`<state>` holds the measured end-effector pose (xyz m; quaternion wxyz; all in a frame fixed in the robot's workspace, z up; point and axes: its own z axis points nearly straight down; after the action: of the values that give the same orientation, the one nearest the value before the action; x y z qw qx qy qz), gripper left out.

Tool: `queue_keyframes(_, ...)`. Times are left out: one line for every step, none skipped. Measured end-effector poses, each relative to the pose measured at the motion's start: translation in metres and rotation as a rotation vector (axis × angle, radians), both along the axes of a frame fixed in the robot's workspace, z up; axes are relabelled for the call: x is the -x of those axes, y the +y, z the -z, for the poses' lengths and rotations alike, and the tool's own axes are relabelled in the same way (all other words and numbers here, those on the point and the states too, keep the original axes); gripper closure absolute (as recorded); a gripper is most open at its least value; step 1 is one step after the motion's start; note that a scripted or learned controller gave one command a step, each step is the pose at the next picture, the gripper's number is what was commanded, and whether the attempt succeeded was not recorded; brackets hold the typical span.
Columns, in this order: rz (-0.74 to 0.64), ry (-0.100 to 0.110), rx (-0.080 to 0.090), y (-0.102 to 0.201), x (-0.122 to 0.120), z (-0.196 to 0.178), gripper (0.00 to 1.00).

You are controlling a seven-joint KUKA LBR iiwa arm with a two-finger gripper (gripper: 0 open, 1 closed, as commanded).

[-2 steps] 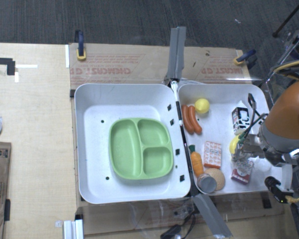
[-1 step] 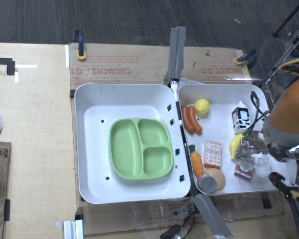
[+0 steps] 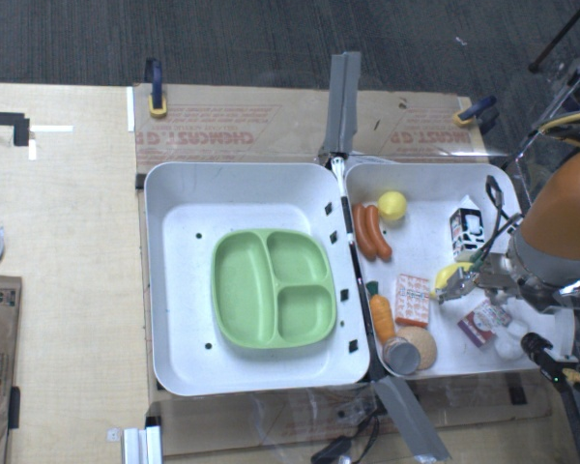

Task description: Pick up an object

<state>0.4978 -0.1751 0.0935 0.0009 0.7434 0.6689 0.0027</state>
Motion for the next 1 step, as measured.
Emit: queue_keyframes(-0.294,0.008,0.003,-0.0195,-0.1095,0.0046,0.0)
